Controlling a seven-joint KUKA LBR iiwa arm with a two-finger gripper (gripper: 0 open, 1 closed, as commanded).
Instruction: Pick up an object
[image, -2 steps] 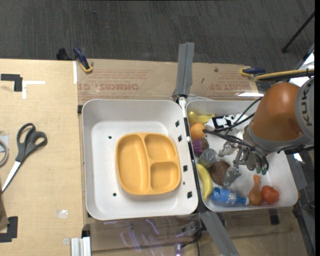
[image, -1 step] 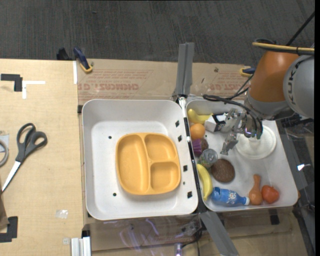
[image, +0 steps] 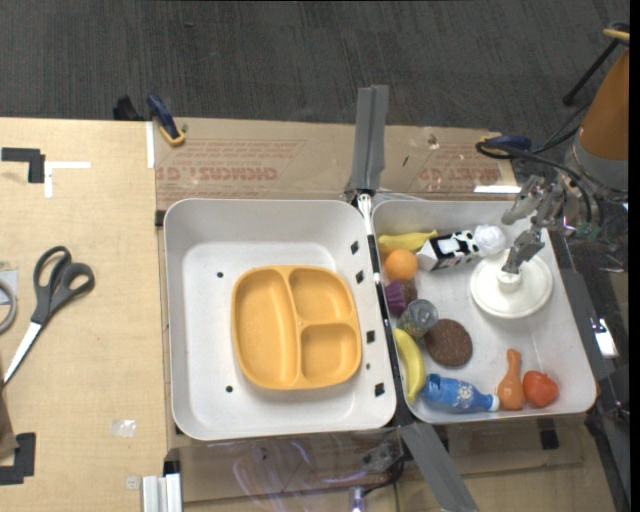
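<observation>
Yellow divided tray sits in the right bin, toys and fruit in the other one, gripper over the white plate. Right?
Not quite. The camera view shows the yellow tray in the left bin. The toys and fruit are in the right bin, where the gripper is over the white plate.

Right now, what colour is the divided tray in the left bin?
Yellow-orange divided tray, clearest in the camera view.

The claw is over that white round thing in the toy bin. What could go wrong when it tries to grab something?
1. The gripper sits above the white disc, which looks flat and wide, so the fingers may slide off it.
2. The toys are crowded: the orange, banana and brown cookie lie close together, so it might bump neighbours.
3. The blue bottle could roll away.
</observation>
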